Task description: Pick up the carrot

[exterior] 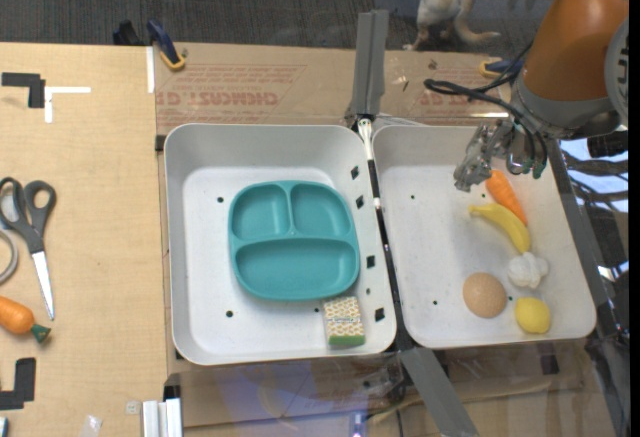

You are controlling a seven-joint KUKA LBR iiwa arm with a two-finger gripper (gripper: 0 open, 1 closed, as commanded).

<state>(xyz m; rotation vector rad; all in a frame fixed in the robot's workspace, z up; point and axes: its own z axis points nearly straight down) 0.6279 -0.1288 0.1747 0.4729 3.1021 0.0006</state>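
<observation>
Hand (497, 157) above the right bin's (420, 325) far corner, just beside the carrot (505, 195).
I cannot tell its grip state. The carrot is short, orange, tapered, lying slanted just beyond the one banana (503, 223). Nearer than the banana: one egg (485, 294), one lemon (533, 315), one white lump (526, 270).

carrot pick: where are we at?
Done: the arm has reached into the right bin and the gripper sits right at the carrot, next to the banana. In hand: nothing that I can confirm; the carrot looks to be lying on the bin floor, and the grip itself is too small to read. Left: secure the carrot and lift it clear.
</observation>
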